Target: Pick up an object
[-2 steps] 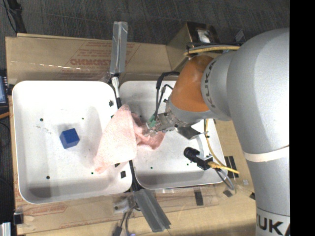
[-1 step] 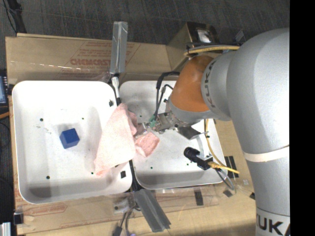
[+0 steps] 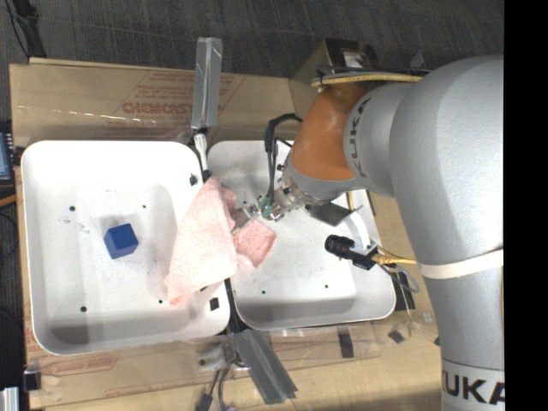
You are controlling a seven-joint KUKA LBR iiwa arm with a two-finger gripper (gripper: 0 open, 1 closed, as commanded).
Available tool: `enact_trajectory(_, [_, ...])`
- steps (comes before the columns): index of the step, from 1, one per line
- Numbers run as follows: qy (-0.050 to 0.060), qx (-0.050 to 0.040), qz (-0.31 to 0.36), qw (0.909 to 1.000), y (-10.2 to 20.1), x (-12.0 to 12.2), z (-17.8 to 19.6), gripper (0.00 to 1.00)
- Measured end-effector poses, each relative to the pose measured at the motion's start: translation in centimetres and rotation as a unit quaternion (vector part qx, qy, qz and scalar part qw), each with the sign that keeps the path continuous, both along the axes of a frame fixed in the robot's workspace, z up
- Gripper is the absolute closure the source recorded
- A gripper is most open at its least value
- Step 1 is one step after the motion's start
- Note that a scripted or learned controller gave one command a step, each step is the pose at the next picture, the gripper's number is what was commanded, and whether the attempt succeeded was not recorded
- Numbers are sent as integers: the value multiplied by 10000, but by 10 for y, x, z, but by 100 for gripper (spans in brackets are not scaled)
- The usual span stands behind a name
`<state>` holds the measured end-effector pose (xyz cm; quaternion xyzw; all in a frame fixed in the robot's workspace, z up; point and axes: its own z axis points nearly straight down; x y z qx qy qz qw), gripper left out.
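Looking down at a slant on two shallow white bins set side by side on a cardboard-covered table (image 3: 103,92). A grey robot arm (image 3: 445,169) with an orange band enters from 3 o'clock and bends over the right bin (image 3: 300,302). Its fingers (image 3: 259,210) sit low at the 9 o'clock side of that bin, right at the upper edge of a crumpled pink cloth (image 3: 210,247). Whether they are open, closed or gripping the fabric cannot be told from this angle. The cloth is draped over the two neighbouring bin rims. Its larger part spills into the left bin (image 3: 51,315) toward 7 o'clock, and a smaller fold lies in the right bin. A small blue cube (image 3: 121,240) rests on the floor of the left bin, at 9 o'clock from the cloth and apart from it. A grey metal bar (image 3: 207,80) lies at 12 o'clock, above the seam between the bins.
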<state>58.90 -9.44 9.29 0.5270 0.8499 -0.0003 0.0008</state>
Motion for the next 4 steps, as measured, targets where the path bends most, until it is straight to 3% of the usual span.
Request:
enact_trajectory(1, [5, 3, 22, 10000, 1, 0, 10, 100])
enact_trajectory(2, [5, -2, 20, 10000, 0, 0, 10, 0])
enact_trajectory(3, [5, -2, 20, 10000, 0, 0, 10, 0])
enact_trajectory(4, [27, 13, 635, 9980, -11, -39, -2, 0])
